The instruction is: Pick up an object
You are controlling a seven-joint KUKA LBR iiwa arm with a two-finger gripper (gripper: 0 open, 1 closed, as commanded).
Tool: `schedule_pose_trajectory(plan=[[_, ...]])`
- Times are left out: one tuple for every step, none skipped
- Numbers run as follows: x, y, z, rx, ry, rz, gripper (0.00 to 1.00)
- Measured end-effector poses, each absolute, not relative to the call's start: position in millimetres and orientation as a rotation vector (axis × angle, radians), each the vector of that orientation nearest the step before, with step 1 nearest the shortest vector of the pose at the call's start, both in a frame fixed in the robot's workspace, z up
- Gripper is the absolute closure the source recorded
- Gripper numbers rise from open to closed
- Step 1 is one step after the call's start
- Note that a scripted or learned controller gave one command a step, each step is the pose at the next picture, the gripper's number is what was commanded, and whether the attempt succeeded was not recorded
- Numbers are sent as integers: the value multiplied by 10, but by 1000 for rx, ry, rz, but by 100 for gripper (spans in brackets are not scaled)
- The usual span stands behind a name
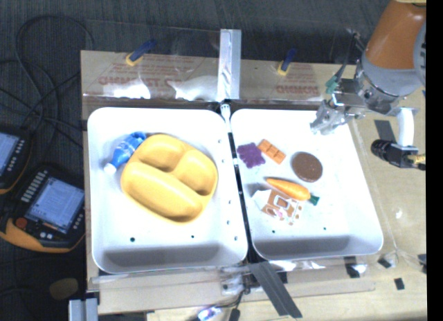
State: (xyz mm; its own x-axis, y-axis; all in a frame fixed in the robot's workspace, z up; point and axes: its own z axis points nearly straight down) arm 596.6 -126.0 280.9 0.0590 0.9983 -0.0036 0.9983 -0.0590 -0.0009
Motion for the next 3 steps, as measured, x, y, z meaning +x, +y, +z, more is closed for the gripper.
schedule_pose_trajectory(plan=[[5965,-1262,2807,2286,2153,-6,0],[5778,-903,1828,2149,2295,-3,0],[5508,-1264,890,2035,2383,7,0]])
